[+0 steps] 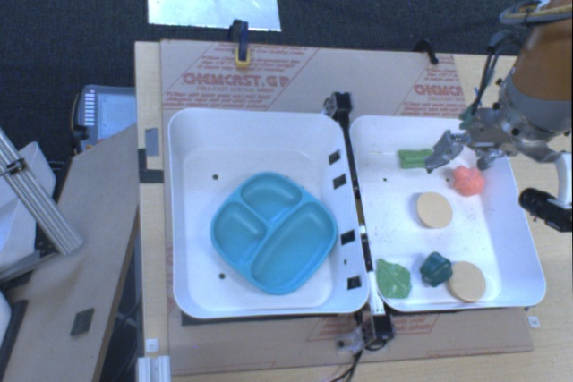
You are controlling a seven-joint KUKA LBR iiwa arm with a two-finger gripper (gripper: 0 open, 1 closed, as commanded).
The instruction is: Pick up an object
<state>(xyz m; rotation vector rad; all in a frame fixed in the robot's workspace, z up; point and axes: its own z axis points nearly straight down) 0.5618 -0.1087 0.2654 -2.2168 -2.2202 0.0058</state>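
My gripper [464, 158] hangs over the back of the right bin [519, 219], open, with nothing between its fingers. Its left finger [438, 157] is close beside a small green block [413, 158]. A pink-red lump [468, 182] lies just in front of the gripper, below its right finger. Toward the middle of the bin rests a tan disc [434, 210]. Along the front edge sit a green leafy piece [392, 279], a dark teal lump [436, 268] and a second tan disc [466, 281].
The left bin [192, 192] holds a blue divided plate [273, 231]. A black-clipped divider [347, 192] runs between the bins. The arm's grey and orange wrist [542, 76] rises at the right. Another black part [544, 207] juts in at the right bin's edge.
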